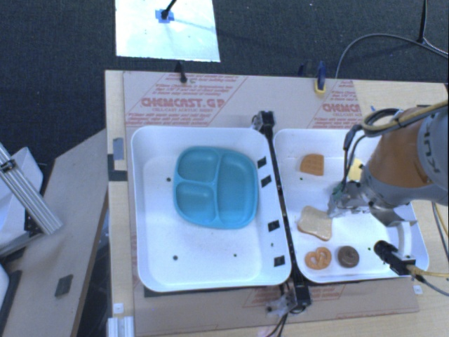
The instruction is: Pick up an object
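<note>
We see the claw (339,206) low in the right bin (290,143), centre-right of the frame, right at the upper right edge of the bread slice (315,223). Whether it is touching the slice, we cannot tell. Claw state: cannot tell, too small and partly hidden by the wrist. The grey arm (401,161) with its orange band comes in from the right edge, cables looping over it. Same bin: orange-brown piece (312,164) up top, apart from the claw; pretzel (318,258) and dark round piece (348,257) side by side near the bottom edge, below the slice. Left bin (158,258), centre of frame: blue divided plate (215,187). Both bins sit on the bench (210,97), which carries red print on its sheet.
</note>
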